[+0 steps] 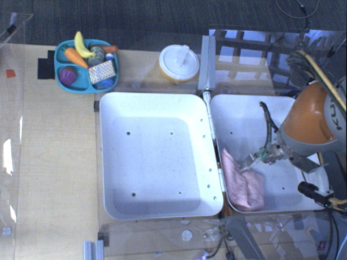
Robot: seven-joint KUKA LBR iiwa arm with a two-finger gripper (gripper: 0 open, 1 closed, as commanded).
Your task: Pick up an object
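Gripper [255, 160] low in right bin [282, 110], just above pink cloth [242, 183]; jaws' state unreadable. Risk: limp cloth bunched against bin wall, pinch may slip.

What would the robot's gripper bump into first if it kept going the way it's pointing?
Most likely the pink cloth. The gripper points down and to the picture's left, and the cloth lies just beyond its tip in the right bin. Height is hard to judge from above, so it might reach the bin floor beside the cloth instead.
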